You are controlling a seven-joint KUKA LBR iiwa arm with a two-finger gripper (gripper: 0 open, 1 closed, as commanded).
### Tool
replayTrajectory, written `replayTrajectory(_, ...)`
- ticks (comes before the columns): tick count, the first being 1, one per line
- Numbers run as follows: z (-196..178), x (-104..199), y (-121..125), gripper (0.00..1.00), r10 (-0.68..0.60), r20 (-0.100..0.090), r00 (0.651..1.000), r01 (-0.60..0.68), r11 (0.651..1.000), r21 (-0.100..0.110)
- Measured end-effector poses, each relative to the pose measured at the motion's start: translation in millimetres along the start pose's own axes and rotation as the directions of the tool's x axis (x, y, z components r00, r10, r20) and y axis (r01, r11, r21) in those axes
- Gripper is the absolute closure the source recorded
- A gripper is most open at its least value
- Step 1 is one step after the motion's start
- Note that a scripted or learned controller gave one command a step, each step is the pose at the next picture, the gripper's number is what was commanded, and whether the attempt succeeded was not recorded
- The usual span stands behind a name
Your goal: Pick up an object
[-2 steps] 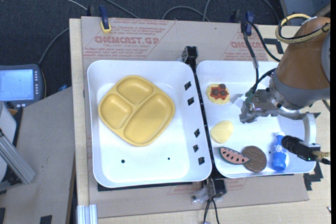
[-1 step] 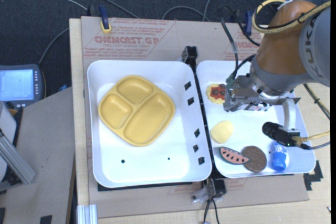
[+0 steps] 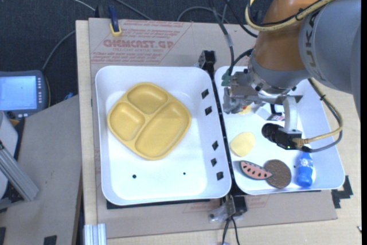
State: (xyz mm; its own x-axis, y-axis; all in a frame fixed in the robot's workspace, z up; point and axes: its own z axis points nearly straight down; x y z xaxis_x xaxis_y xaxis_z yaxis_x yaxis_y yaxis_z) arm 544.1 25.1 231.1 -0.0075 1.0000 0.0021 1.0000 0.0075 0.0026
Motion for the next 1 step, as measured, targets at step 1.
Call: replayTrajectory(1,6.2,41.9,30.7,1.00,0.002,0.001,1.000,-0.002,1.000,0.000)
